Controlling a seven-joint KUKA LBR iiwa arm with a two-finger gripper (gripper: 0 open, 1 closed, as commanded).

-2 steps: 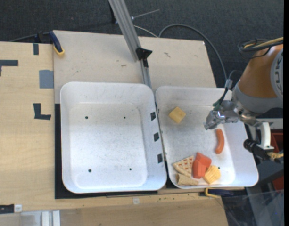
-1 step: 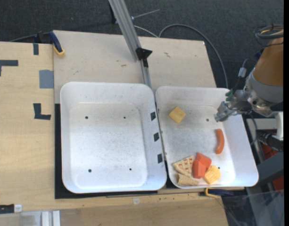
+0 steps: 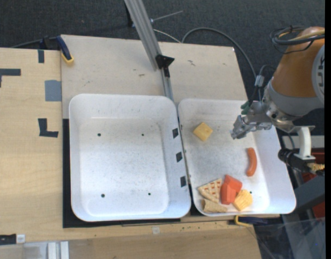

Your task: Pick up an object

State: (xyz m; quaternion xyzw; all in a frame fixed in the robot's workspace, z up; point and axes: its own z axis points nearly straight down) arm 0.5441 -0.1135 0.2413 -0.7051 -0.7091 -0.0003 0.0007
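The right bin holds a yellow cube near its upper left. An orange-red sausage lies at its right side. In the near corner sit a waffle piece, a red-orange block, a yellow ridged piece and a tan cracker. My gripper hangs over the upper right part of this bin, right of the cube and above the sausage. I see nothing between its fingers.
The left bin lies beside the right one, with a raised divider between them. A slanted metal pole crosses the bench behind the bins. Cables run behind the right bin.
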